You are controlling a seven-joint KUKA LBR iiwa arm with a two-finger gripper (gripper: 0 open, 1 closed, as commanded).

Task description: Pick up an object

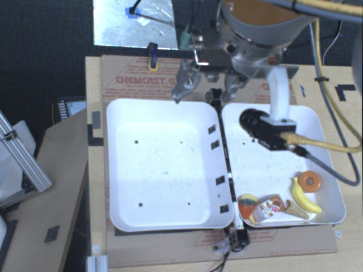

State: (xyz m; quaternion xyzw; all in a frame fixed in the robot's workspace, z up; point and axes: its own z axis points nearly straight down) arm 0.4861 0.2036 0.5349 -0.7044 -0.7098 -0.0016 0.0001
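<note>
Along right bin (323,126) front: banana (304,196), donut (309,181), packet (269,207).

White bins (161,109), yellow banana (303,197), orange ring (309,181).

Two shallow white plastic bins (164,169), smooth, slightly glossy, on printed brown cardboard sheet (136,75); behind the cardboard, crinkled shiny foil-like silver panel (133,16).
</note>
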